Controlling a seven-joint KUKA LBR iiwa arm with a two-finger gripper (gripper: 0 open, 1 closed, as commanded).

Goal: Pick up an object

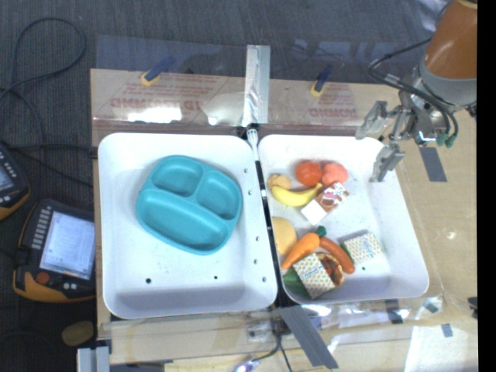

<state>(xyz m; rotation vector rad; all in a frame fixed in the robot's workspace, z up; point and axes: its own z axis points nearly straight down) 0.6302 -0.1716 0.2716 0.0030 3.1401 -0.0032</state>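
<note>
Yellow banana is being noted in the right bin, its long axis running left-right. The gripper, fingers spread and grasping nothing, is being held above the bin's upper right corner, banana lying lower left.

From my remote seat this reads as a robotics lab, not a home or kitchen. I see a pale wooden bench top set on dark grey carpet, with two shallow white plastic bins mounted side by side and a clear plastic sheet taped down behind them with blue and yellow tape. A black cable loops across the floor at the left, near an orange-and-black handheld teach pendant with a lit screen. The grey industrial arm with its orange band hangs over the bench's right edge, trailing wires. The food items in the right bin look like plastic toys, test props.
</note>
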